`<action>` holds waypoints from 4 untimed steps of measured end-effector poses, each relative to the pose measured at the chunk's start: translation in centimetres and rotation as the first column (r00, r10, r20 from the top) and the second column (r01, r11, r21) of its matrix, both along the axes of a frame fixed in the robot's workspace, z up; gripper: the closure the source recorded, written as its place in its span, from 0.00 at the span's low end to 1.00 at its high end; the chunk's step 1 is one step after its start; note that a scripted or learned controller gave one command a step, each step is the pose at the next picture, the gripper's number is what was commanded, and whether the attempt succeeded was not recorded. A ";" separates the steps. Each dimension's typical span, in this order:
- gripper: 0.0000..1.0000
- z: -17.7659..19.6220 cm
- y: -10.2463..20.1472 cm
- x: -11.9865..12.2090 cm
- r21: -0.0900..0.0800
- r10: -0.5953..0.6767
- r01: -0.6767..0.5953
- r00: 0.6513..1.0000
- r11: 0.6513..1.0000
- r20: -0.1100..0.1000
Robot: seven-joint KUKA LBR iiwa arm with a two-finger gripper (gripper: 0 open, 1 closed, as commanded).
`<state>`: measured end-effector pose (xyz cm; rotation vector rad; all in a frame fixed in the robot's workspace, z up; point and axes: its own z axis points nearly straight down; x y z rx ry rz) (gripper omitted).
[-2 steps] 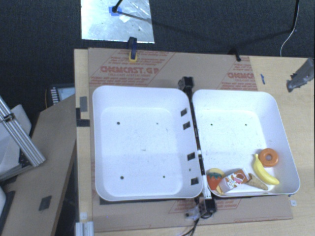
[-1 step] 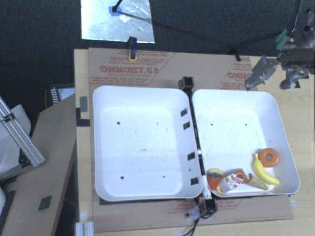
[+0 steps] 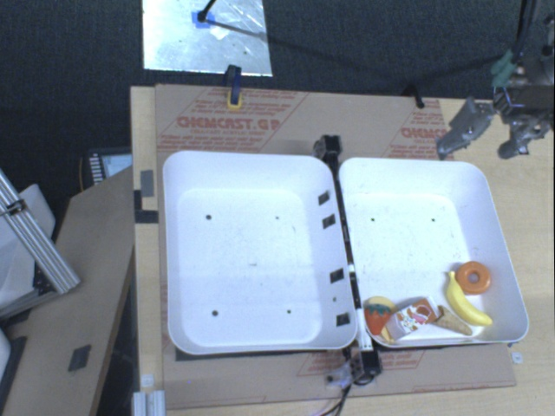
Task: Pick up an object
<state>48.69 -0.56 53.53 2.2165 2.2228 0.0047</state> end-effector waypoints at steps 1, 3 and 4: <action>0.00 -21.3 -6.5 -0.2 -0.001 -0.006 0.006 1.000 1.000 -0.016; 0.00 -1.9 -0.3 0.0 0.001 0.005 -0.005 1.000 1.000 0.013; 0.00 0.1 10.1 -0.1 0.003 0.012 -0.012 1.000 1.000 0.001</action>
